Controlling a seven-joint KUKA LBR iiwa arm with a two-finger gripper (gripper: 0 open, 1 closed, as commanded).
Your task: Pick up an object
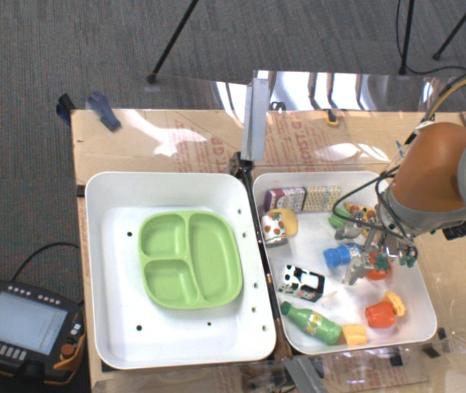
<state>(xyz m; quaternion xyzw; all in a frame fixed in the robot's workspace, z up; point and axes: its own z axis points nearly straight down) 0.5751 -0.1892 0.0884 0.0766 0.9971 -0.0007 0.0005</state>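
A tan bench top [175,142] under glossy film is seen on dark grey carpet [69,47]; tripod legs [179,27] are planted behind it, and a teach pendant [24,330] lies on the floor at lower left. Two white bins are set side by side, rims touching. The left bin [110,211] is occupied by a green three-compartment plate [190,259], with open floor left all around it. The right bin [421,301] is crowded: a printed box [302,198] at the back wall, a mug [274,227], a black-and-white cow toy [301,282], a green bottle [312,322] by the front rim, a blue cup [338,257], an orange toy [382,312]. Little free floor is left there. Mirrored print on the film cannot be read. The gripper [373,256] is lowered among the items just right of the blue cup; whether it is clenched or released cannot be told.
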